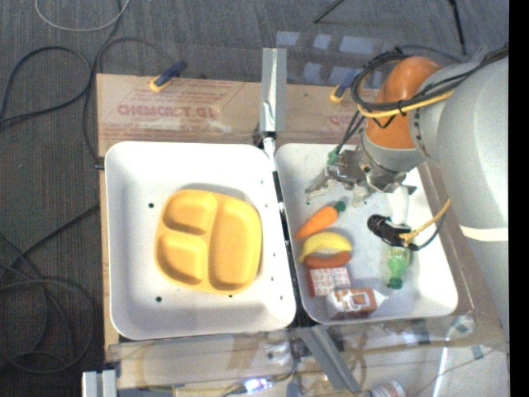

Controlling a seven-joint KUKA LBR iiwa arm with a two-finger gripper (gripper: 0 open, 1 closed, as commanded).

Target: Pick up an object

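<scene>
I am hovering my gripper (337, 184) over the right bin (430, 292), fingers spread wide and holding nothing, just above the carrot (319, 219) lying beside the lemon (326, 243).

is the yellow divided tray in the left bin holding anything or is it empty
Empty. The yellow tray lies flat, open side up, in the left bin; all its compartments show bare yellow plastic.
</scene>
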